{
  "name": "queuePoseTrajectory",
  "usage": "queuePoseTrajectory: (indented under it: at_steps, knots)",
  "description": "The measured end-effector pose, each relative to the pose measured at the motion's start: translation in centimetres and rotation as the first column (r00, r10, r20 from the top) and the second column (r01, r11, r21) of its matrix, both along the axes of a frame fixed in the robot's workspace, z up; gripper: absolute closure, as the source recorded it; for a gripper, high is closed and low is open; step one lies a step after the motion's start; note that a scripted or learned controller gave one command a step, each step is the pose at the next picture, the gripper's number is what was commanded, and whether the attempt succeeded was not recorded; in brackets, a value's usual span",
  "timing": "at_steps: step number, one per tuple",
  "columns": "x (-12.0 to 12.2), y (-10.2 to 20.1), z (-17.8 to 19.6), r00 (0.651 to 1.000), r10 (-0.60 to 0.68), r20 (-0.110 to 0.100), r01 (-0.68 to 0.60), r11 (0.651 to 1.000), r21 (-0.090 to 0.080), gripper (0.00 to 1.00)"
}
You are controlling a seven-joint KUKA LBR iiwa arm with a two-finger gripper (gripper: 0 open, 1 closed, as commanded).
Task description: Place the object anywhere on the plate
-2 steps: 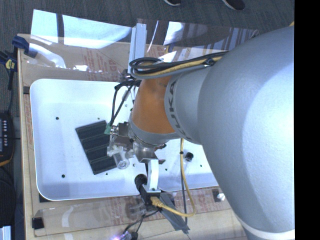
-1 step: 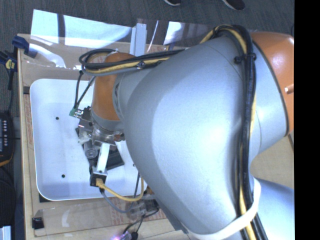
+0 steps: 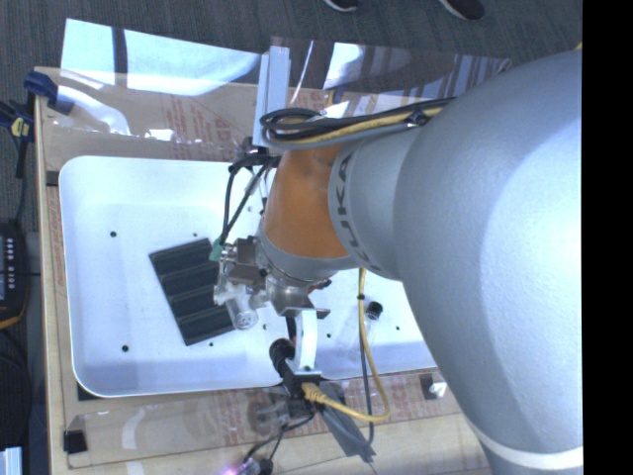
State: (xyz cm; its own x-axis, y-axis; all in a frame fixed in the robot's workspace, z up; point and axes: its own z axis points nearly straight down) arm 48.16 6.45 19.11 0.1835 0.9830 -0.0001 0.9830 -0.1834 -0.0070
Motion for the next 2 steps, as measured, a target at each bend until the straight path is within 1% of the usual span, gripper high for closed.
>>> queuePoseTrajectory:
  at_steps: [1, 2]
  knots:
    - [-0.8, 7.7, -8.1, 0.983, -0.185, -0.004, 0.185, 0.983, -0.004, 1.00]
    - [1.2, -3.7, 0.1, 1.000, -0.020, 0.004, 0.020, 1.000, 0.000, 1.00]
